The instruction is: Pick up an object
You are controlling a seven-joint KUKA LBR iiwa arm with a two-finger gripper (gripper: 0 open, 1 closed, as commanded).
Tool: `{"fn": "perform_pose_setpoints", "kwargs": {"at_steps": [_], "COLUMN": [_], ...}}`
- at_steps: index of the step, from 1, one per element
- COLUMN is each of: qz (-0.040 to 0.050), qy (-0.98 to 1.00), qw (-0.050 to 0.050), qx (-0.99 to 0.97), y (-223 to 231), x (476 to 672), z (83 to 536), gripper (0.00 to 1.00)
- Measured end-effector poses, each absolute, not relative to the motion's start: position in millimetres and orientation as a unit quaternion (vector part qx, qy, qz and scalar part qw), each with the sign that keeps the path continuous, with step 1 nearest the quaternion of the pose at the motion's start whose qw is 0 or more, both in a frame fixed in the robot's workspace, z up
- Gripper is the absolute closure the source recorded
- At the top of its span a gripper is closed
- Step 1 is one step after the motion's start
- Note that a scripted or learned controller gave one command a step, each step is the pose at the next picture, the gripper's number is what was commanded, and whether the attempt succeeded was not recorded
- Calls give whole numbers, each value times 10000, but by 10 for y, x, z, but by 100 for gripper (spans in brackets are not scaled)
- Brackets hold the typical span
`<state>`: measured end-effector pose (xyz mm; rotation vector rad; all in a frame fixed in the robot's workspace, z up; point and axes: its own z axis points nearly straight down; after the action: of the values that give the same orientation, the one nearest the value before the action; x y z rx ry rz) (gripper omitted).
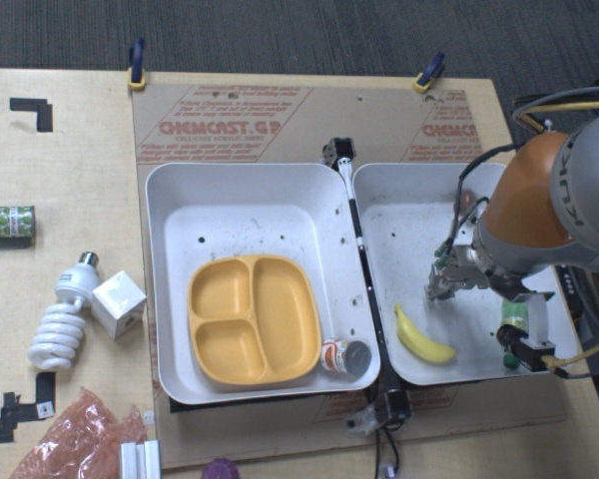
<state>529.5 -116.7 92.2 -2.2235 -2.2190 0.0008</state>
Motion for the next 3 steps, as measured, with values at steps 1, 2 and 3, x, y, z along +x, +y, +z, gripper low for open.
{"fn": "perform_pose_setpoints", "kwargs": {"at_steps": [1, 2, 3], "qz": [-2, -2, -48], "qy": [-7059, -7067, -7089], "qw": [-9, -9, 13], "qx": [-7083, -7076, -7053], "y": [-1172, -1581, -2169], "x": [5305, 5444, 5025], "z": [1021, 927, 935], "gripper": [100, 100, 100]}}
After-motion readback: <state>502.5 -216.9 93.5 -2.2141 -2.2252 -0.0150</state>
